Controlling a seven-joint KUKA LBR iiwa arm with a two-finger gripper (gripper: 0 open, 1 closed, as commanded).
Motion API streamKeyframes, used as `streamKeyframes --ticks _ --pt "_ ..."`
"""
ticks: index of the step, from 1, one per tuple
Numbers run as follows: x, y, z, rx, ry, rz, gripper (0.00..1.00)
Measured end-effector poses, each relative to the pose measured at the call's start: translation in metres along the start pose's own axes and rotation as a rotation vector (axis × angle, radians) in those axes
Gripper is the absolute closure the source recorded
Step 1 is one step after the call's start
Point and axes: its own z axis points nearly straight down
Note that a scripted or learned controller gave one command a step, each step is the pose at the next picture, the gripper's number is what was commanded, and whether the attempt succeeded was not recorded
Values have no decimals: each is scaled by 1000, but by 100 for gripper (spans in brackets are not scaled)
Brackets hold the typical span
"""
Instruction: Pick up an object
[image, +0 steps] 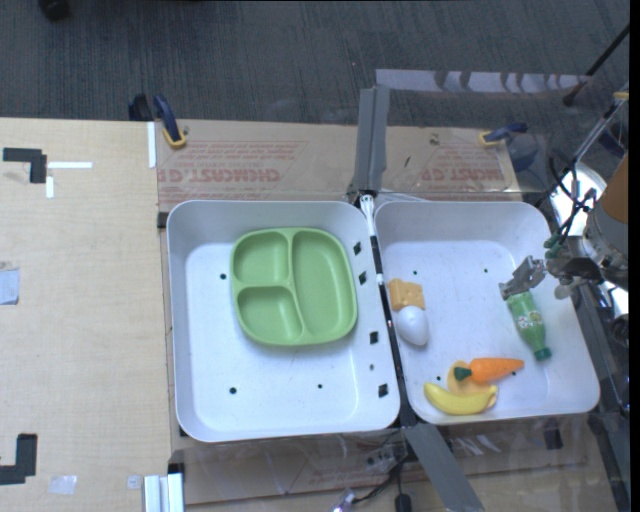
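My gripper (545, 282) hangs over the right bin's (470, 235) right side, open, with one grey finger (521, 276) on the left and the other near the bin's rim. Just below that left finger lies a green bottle (528, 323), flat on the bin floor, its cap pointing toward the front right. Nothing sits between the fingers. Further left in the same bin are a white egg (412, 325) and an orange-yellow wedge (406, 294). An orange carrot (490, 369) and a yellow banana (460, 400) lie by the front wall.
The left bin (200, 330) holds a green divided plate (295, 286). A raised divider (378, 290) runs between the two bins. Cardboard and clamps lie behind the bins, and a wooden bench top (80, 300) stretches to the left.
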Motion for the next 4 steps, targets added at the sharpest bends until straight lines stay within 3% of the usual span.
streamKeyframes --ticks 1,2,3,4 --pt "-17 12 91 -3 9 86 0" --pt "-23 9 85 1 2 93 100" --pt "2 -15 64 -1 0 -53 100" --pt "-18 -13 99 -7 -1 -14 100"
